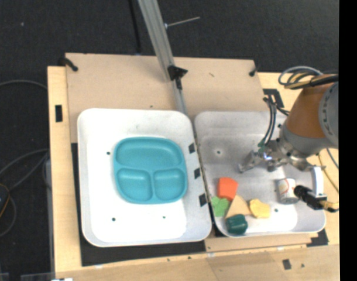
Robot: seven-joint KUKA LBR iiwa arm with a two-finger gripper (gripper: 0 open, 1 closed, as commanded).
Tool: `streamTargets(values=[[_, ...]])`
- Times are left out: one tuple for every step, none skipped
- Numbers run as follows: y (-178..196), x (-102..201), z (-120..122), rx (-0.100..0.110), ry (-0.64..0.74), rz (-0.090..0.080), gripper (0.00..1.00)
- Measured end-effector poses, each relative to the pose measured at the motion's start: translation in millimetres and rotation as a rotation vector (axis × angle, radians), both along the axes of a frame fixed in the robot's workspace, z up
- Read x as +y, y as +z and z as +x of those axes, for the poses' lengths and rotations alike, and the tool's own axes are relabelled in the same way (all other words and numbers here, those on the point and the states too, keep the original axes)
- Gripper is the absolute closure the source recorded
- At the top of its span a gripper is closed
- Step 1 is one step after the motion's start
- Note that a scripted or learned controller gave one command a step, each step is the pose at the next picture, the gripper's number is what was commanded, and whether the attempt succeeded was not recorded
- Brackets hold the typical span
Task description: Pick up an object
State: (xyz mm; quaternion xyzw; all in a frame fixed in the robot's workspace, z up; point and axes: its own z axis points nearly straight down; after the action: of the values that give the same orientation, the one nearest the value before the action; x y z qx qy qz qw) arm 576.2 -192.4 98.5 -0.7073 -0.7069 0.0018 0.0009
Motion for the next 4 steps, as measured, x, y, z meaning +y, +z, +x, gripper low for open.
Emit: streamTargets(values=[[15,-1,2,-0.009,-0.004,-0.001,1.0],[63,-2,12,-0.01,0.003,-0.001,1.0],[107,-5,16,-0.01,0.004,-0.001,1.0],[126,-7,16,-0.007,0.005,0.0,1.0]])
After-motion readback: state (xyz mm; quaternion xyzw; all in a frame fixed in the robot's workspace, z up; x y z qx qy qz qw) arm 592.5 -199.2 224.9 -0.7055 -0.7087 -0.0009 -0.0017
